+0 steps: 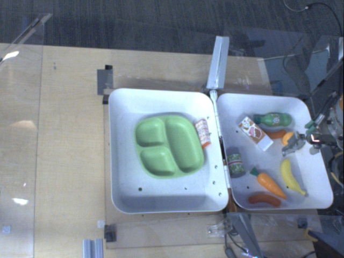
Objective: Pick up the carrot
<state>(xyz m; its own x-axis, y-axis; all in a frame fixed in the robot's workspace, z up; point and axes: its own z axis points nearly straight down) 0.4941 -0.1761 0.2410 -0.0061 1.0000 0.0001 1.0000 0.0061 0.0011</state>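
Observation:
The carrot (pixel 269 183), orange with a green top, lies in the right bin (pixel 317 198) near its front, pointing toward the front right. My gripper (pixel 293 144) hangs over the right side of that bin, above and to the right of the carrot and apart from it. It sits just over the upper end of the yellow banana (pixel 292 177) and next to a small orange item (pixel 285 136). Nothing shows held in it.
The right bin also holds a red sausage (pixel 263 199), a dark can (pixel 235 164), a white carton (pixel 255 131) and a green bottle (pixel 273 120). In the left bin (pixel 123 192) lie a green divided plate (pixel 169 145) and a small tube (pixel 202 133).

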